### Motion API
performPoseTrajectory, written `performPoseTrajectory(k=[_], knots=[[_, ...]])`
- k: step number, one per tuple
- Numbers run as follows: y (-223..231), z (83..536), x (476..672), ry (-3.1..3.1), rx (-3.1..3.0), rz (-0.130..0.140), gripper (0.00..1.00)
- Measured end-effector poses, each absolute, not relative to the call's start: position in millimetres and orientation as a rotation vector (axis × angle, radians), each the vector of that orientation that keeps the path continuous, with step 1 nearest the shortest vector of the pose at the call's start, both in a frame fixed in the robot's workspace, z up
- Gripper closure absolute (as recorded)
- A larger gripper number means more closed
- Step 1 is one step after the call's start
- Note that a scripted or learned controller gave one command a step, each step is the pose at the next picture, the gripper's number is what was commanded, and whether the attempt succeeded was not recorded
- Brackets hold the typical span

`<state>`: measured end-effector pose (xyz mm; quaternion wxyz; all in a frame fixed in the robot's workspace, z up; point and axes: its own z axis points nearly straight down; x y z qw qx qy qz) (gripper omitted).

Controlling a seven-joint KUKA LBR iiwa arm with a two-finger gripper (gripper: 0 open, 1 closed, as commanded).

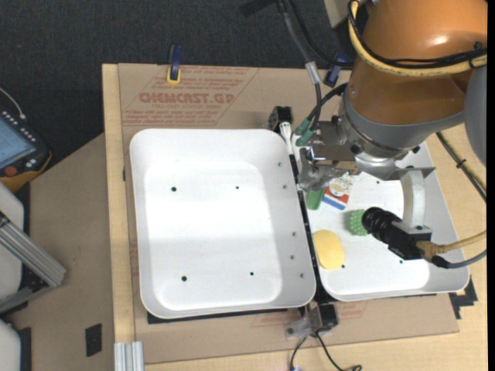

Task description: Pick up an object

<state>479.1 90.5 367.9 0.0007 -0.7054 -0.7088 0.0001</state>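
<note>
My gripper [312, 175] hangs low over the left edge of the right bin [387, 280], close to the wall shared with the left bin. Directly below it a small green object [313, 200] pokes out; whether it is held cannot be told. Just right of that lies a red, white and blue piece [336, 199]. A green bumpy object [356, 222] sits further right, and a pale yellow oval object [330, 250] lies nearer the front of the bin.
The left bin [155, 161] is a shallow white tray on a cardboard sheet [193, 91]. The big orange and grey arm [410, 60] covers the back of the right bin. A blue clamp [175, 64] sits at the cardboard's far edge.
</note>
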Motion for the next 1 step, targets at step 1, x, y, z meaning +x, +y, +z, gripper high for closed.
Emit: performPoseTrajectory(k=[1], knots=[[104.3,334.8,478.8,-2.221,-2.217,0.006,1.0]])
